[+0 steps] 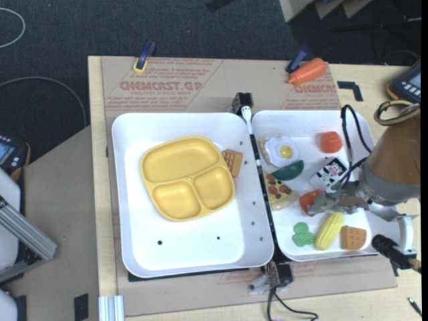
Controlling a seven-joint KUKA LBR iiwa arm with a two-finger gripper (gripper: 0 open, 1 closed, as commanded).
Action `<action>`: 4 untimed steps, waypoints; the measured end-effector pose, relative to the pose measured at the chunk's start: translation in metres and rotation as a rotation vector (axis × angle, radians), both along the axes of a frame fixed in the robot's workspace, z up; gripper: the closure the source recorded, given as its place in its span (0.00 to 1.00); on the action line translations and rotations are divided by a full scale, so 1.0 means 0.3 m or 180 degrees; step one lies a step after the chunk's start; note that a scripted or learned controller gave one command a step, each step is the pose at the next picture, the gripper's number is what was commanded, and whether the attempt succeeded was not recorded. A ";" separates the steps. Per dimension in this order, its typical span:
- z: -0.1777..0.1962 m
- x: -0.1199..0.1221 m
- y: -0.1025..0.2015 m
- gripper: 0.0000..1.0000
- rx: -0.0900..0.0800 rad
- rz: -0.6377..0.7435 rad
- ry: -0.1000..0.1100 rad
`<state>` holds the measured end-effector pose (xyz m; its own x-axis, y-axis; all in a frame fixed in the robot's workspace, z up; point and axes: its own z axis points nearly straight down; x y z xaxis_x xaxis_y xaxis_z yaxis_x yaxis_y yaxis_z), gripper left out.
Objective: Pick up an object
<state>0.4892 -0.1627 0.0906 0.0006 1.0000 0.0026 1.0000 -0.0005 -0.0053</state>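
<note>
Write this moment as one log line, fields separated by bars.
gripper low in right bin | above corn | grasp: unclear | yellow tray in left bin

A wooden bench (200, 79) printed with red lettering is seen under two white bins. In the left bin (127, 179) a yellow divided plate (187, 178) is set, with a small brown waffle piece (233, 161) touching its right edge. Along the bench's far edge, a yellow-and-blue clamp (142, 57) is fixed at the left and an orange-handled clamp (305, 70) at the right. Dark carpet (80, 19) is seen beyond the bench, crossed by a thin cable (13, 25).
</note>
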 end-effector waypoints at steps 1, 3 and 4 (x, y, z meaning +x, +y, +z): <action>0.044 0.004 -0.002 1.00 -0.0008 -0.0004 -0.0020; 0.352 0.046 0.005 1.00 -0.0016 0.0007 -0.0036; 0.454 0.051 0.004 1.00 -0.0015 0.0007 -0.0035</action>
<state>0.5044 -0.1615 0.2269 -0.0017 1.0000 -0.0022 1.0000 0.0017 0.0057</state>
